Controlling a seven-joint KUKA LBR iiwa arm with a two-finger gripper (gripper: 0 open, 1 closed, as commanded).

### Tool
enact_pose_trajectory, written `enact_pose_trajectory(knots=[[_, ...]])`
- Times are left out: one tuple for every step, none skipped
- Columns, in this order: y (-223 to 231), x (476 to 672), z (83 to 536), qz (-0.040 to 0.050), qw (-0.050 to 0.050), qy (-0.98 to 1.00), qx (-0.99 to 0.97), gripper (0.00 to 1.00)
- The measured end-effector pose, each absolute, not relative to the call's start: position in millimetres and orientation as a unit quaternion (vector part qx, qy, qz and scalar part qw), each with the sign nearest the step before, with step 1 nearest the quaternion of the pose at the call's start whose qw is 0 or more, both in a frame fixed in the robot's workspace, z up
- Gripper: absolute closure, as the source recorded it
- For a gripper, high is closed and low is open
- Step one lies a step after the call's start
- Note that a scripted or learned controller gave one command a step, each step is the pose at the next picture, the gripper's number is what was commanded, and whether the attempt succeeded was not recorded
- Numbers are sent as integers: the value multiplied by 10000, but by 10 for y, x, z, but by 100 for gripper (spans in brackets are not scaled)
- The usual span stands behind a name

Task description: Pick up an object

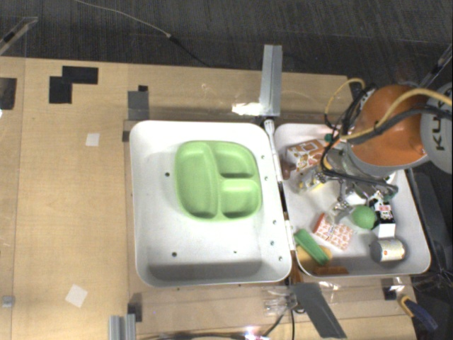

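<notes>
Barely any legible writing anywhere. On the grey arm housing at the right edge, part of a dark letter, likely a "K", cut off by the frame. On the small patterned box and the red-and-white checked packet in the right bin, print too small and blurred to read.

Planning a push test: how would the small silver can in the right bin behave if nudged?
The silver can lies on its side, so it would probably roll. Its smooth metal surface may slip in a grasp. It looks rigid.
</notes>
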State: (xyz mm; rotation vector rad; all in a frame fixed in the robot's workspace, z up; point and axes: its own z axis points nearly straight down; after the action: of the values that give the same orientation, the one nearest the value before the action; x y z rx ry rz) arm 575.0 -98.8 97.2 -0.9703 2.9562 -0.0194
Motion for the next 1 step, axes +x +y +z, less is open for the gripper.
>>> enact_pose_trajectory(knots=[[-842,6383,968,-44,78,9674,-2532,0]])
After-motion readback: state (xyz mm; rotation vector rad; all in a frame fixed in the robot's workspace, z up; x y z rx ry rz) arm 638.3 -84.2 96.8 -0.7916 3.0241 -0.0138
